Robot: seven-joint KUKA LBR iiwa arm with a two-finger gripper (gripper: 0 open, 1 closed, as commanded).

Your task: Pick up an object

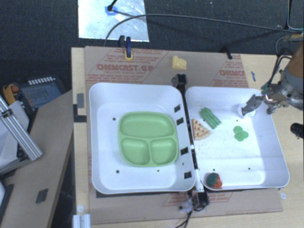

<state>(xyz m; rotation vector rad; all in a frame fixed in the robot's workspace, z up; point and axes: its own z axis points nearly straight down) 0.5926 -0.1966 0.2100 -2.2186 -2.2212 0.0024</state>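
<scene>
**Op:** Approach step, I'd say. Nothing lifted yet. My gripper [250,107] sits at the upper right of the frame, over the far right part of the right bin [270,141], tilted in from the right edge.

**QA:** Fingers?

**Op:** Can't tell how far apart they are; they blur into one grey tip at this angle. I see nothing between them, so I'm logging no hold.

**QA:** Targets?

**Op:** All in the right bin. Green leafy toy [241,134] is nearest, just below and slightly left of the fingers, apart from them. Green ridged piece [210,117] lies further left, upper left of that bin, with the pizza slice [200,128] just below it, close or touching. Red and green toy [213,180] is at the bin's lower left corner, well apart from the fingers.

**QA:** Left bin?

**Op:** Left bin [102,127] carries a green divided plate [147,139], nothing I'd go for.

**QA:** Next move?

**Op:** My guess: shift down-frame and a touch left, centre over the leafy toy, descend, close. It's small and low, so a poor line-up probably misses.
</scene>
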